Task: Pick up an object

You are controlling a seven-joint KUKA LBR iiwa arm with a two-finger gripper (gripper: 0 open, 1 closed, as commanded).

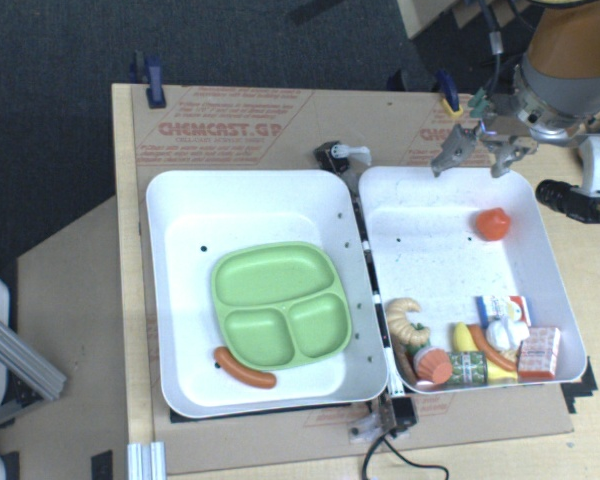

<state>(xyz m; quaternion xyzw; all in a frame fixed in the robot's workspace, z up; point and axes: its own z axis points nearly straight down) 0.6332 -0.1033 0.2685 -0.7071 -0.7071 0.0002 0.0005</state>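
Observation:
My gripper (477,158) hangs above the far edge of the right bin (435,258), fingers spread apart with nothing between them. A red tomato-like ball (493,224) lies in that bin, a little below and right of the gripper. At the bin's near end sits a cluster: a croissant (405,318), a red-capped piece (434,366), a green can (469,368), a yellow piece (467,339), a blue-and-white packet (502,318) and a pink wafer box (539,353).
The left bin (180,268) holds a green three-part tray (280,303) and a sausage (245,367) at its near side. A small black-and-white fitting (338,154) sits on the board behind the bins. Blue clamps (152,78) hold the board's far edge.

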